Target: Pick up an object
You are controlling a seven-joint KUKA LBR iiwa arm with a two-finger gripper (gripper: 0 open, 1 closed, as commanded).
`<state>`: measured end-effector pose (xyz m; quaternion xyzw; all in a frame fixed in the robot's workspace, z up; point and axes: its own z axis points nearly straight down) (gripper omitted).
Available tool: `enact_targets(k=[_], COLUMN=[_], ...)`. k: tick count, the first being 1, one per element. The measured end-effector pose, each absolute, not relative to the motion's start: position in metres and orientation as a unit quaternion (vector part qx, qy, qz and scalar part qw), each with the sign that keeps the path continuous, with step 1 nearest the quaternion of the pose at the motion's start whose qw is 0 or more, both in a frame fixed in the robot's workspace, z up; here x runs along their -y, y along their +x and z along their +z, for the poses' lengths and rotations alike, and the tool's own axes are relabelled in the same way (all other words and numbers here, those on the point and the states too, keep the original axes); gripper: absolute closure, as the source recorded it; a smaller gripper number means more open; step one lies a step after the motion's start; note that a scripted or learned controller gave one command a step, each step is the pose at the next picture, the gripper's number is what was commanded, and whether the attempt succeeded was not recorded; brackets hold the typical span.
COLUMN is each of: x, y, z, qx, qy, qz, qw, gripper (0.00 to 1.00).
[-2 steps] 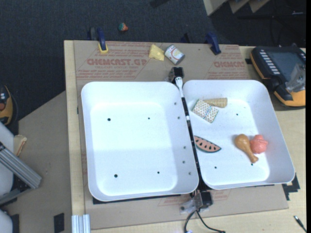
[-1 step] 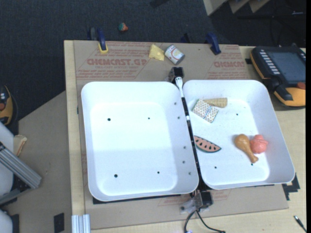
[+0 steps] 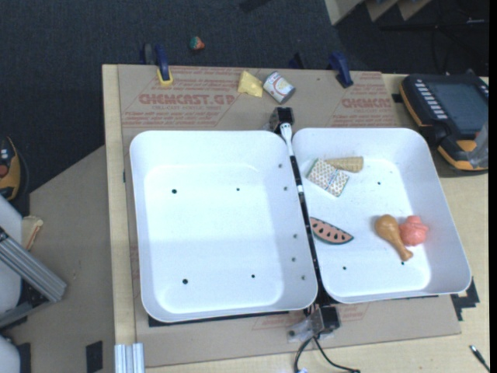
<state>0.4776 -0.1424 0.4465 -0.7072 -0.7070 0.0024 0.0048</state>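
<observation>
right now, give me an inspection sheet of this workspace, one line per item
surface: cardboard-covered bench bearing two white bins side by side, the left bin and the right bin.
job's things: in the right bin a watermelon slice, a chicken drumstick, a pink piece, a patterned block and a cone-like piece.
clutter: a yellow wedge and a small box on the bench behind the bins; a small object on the floor.
hand: nothing seen.
cables: a wire at the front edge.
surroundings: dark carpet; a pendant at right.
</observation>
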Motion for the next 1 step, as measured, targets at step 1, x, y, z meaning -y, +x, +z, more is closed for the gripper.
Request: enact_targets(k=[1], x=[0.1442], y=[0.4796], z=[0.541], qx=[0.707], qy=[-0.707], qz=[-0.0032], qw=[-0.006], gripper=[1.0])
